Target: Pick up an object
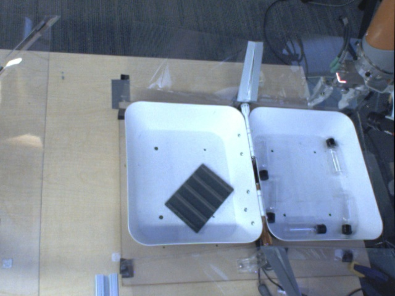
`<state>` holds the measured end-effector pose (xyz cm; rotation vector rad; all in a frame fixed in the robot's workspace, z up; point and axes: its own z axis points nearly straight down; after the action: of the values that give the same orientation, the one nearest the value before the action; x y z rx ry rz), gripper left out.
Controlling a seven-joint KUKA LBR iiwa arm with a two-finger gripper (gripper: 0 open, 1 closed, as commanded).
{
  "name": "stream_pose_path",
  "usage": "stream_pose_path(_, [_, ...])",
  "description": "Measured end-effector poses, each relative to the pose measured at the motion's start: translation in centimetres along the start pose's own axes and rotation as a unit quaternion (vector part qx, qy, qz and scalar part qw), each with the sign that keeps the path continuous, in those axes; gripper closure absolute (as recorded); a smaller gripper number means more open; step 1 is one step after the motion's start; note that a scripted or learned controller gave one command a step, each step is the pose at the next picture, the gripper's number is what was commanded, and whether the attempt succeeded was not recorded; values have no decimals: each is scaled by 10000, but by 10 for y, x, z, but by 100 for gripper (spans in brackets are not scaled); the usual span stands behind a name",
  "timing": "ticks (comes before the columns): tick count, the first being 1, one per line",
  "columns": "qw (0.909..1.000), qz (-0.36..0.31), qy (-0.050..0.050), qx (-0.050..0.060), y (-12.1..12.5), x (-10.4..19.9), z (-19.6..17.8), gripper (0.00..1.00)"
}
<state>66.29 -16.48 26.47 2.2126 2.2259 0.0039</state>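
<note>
Dark ribbed pad (199, 197) lies tilted in left bin (142, 122), lower-center. Arm (376, 36) at upper-right frame corner; can't tell gripper state.

Two shallow white bins are set side by side on a pale wooden tabletop (68, 184), the left bin (139, 165) touching the right bin (358, 165) along a shared edge. A grey metal bar (250, 73) is seen rising behind that seam. Black cables (284, 23) are looped on dark carpet (154, 11) beyond the tabletop. Small black brackets (121, 91) are fixed near the left bin's corners, possibly clamps.
</note>
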Motion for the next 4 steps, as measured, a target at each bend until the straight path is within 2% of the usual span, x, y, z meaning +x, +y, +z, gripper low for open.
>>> stream_pose_path(1, [10000,-34,-9,-30,2,1,-12,100])
stream_pose_path(2, [9998,216,-3,-13,7,11,-6,100])
stream_pose_path(3, [9921,1253,4,-3,-33,-3,52,100])
stream_pose_path(4, [9925,1223,7,-31,-31,-1,40,100])
